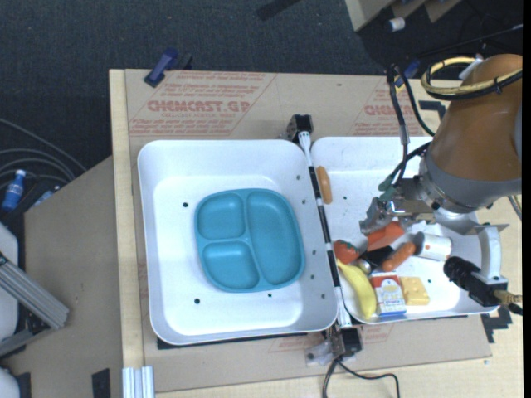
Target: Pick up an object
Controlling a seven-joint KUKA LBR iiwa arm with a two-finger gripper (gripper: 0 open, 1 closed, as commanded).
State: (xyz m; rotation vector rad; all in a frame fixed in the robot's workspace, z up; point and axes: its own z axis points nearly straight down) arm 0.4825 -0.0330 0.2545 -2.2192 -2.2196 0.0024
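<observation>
My gripper (380,219) hangs low in the right bin (357,152), just above a heap of toy food. Directly under it lies an orange-red piece (384,237), touching or nearly touching the gripper. A red-orange carrot-like stick (398,256) lies beside that, and an orange chunk (343,251) sits to its left. A yellow banana (359,287) lies at the bin's front, next to a small red and white box (390,296) and a yellow block (416,291). An orange-brown oblong (324,184) rests alone by the divider.
The left bin (166,181) holds a blue divided plate (248,239). A white cylinder (435,245) lies to the right of the heap. The arm's bulk (481,139) covers the right bin's far right part. Cables run along the divider between the bins.
</observation>
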